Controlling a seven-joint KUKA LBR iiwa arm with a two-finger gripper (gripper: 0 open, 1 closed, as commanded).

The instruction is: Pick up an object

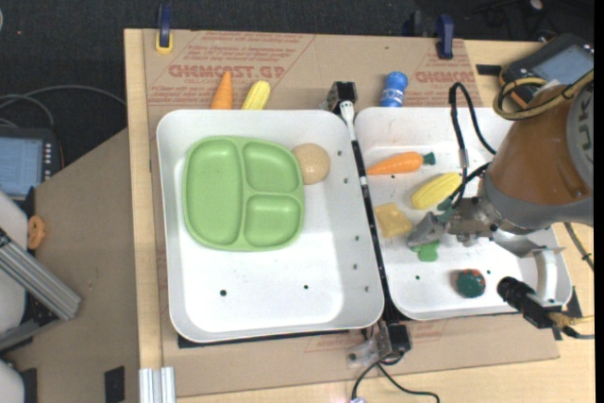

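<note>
One arm [543,170] reaching leftward, gripper [427,234] low over right bin [415,302].

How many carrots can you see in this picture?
2. One orange toy carrot with a green top lies in the right white bin. Another orange carrot sits on the bench behind the left white bin. The arm may hide more.

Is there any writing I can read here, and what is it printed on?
"CHEMCAST GP": large red letters on the brown paper sheet covering the bench behind the bins; the last letters are hard to be sure of.
Smaller red lines above and below it, and a repeat at upper right: too blurred to read.
Blue bottle: label too small to read.
</note>
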